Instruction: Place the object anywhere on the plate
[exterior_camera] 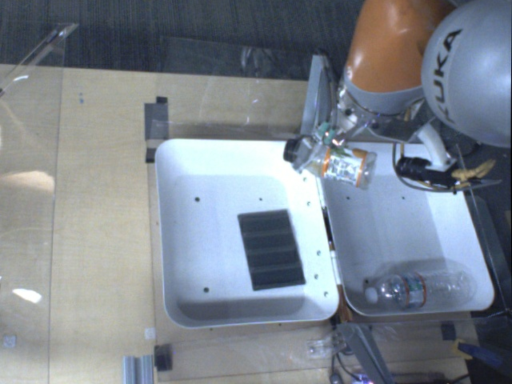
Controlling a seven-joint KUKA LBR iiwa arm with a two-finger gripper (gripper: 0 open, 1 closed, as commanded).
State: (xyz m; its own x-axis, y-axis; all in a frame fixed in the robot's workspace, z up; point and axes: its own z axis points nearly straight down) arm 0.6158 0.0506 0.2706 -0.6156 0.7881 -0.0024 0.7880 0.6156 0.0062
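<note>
Now pill btl (346,167) betw. jaws, above bins' seam.

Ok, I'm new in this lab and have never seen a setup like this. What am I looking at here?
One camera looks down at a slant on a wooden bench. The big grey and orange shape at the upper right is a robot arm, and its tip is the gripper. Two shallow white bins sit side by side. The left bin holds a dark ribbed plate. The right bin holds a clear plastic bottle lying on its side. A small orange-capped bottle sits right at the gripper, over the right bin's edge near the divide. Whether it is truly gripped is hard to tell.
</note>
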